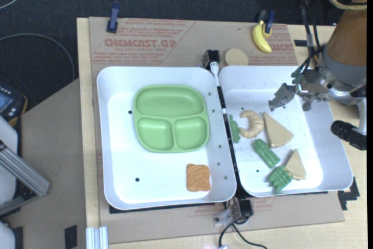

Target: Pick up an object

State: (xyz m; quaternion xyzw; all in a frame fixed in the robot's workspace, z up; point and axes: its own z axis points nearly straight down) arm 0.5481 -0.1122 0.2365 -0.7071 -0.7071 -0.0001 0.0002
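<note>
Camera view shows my pincer (293, 94) spread wide and empty above the right bin (326, 154), and I risk snagging the croissant (252, 123) and cheese wedge (275, 131) together, since they touch.

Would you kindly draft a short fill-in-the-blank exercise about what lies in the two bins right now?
1. The green divided plate lies in the ____ bin.
2. The plate has ____ compartments.
3. The croissant lies in the ____ bin.
4. The orange waffle piece lies in the same bin as the ____.

Missing words: left; three; right; plate
</note>
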